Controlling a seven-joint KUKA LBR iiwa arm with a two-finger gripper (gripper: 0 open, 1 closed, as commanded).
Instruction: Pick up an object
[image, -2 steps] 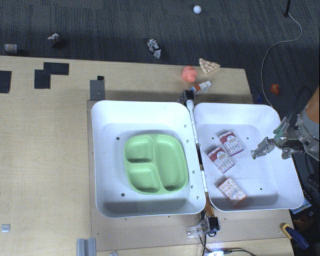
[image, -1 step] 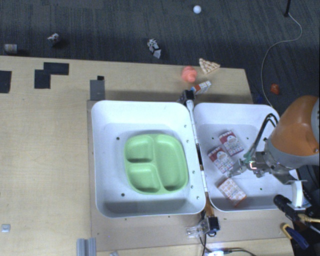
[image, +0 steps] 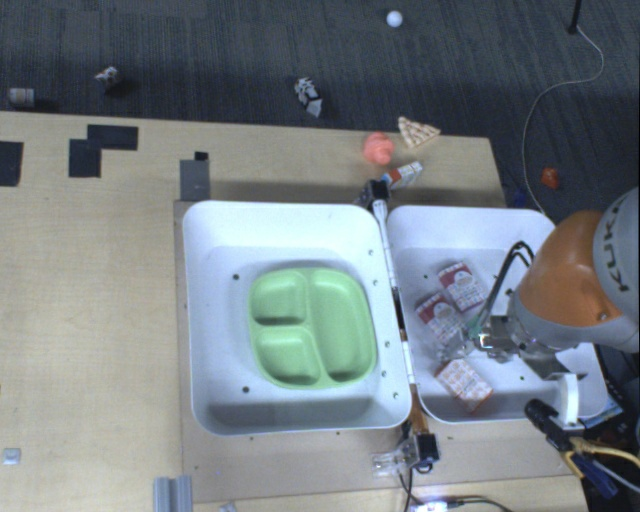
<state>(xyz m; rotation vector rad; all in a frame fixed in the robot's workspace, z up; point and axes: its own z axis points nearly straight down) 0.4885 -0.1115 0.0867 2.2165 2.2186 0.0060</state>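
Hovering low in the right bin (image: 500, 240), the gripper (image: 462, 343), grip state unclear, sits among red-and-white packets (image: 462, 381).

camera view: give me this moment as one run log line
arm: over right white bin | gripper: among red-and-white packets | grasp: unclear | green divided tray: left white bin

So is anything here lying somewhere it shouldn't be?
Yes. A pink ball and a wedge-shaped toy lie on the bench behind the bins, and small bits, including a white ball, are scattered on the dark floor beyond.
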